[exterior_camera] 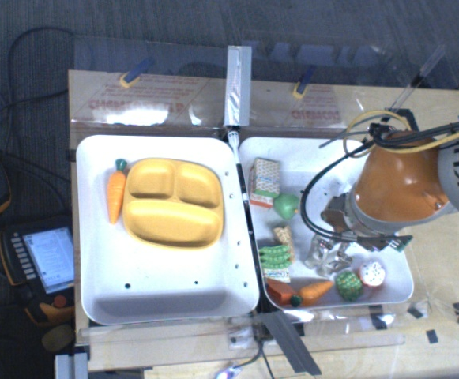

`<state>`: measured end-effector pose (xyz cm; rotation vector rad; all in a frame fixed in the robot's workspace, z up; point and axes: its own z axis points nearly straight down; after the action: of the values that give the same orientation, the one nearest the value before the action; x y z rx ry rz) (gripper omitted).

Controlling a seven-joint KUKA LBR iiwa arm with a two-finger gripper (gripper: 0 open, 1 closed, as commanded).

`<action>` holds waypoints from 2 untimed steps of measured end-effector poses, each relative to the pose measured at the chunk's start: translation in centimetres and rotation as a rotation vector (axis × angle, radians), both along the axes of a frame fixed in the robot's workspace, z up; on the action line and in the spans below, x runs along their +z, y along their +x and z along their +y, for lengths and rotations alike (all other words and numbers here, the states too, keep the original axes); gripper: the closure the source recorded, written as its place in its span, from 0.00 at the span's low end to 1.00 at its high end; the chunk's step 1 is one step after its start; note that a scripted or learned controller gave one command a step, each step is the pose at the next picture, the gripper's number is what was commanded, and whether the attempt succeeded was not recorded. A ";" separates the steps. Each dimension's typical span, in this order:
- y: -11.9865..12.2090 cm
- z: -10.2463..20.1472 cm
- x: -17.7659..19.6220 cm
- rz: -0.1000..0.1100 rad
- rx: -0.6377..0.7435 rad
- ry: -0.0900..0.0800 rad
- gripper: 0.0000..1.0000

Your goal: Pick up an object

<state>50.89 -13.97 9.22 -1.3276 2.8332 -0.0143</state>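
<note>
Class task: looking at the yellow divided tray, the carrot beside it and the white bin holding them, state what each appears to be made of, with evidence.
Yellow divided tray: probably moulded plastic, smooth and slightly glossy, with rounded compartment edges.
Carrot: likely a plastic toy, judging by its uniform orange and flat green top.
White bin: seemingly hard plastic, satin finish, with rounded corners and soft reflections; metal cannot be ruled out.

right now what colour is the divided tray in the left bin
Yellow; the divided tray shows clearly in the camera view, beside an orange carrot.
</note>
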 end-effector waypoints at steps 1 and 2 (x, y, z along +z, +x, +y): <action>8.3 3.5 0.0 0.000 -0.183 0.003 1.00; 7.6 2.1 1.2 0.012 -0.349 0.009 1.00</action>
<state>58.53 -11.89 10.47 -0.8172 3.0298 0.0026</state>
